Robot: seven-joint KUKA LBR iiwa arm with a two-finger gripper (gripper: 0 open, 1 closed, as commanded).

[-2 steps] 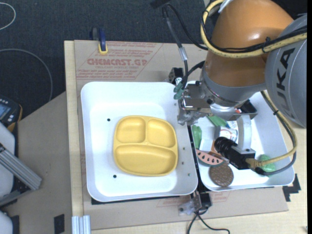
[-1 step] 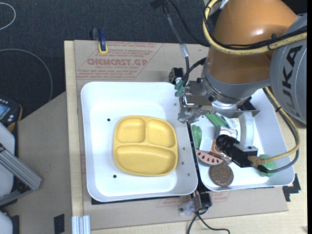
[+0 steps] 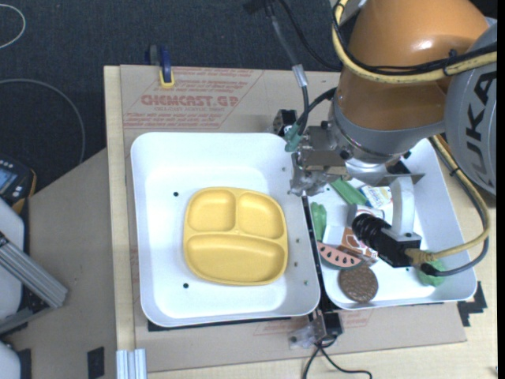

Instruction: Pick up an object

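**Right bin is packed, left bin just has the plate**

The gripper hangs over the inner edge of the right bin, right by the wall it shares with the left bin. The big orange-and-grey wrist sits on top of it, so I honestly can't tell if it's open or closed, or whether it has hold of anything.

All the small pickable stuff is in the right bin. There's a slim green stick lying along the shared wall, just below the gripper. Next to that is a flat striped slice in orange and brown, then a round brown disc with a rough, grainy look near the front rim. A small green lump sits by the front right corner. They're bunched together, with little bare floor between them.

The left bin holds only a smooth, glossy yellow plate. It's a rounded square with three compartments, and there's bare white floor all round it.

Both bins sit on a worktop covered in a brown cardboard sheet with red print.
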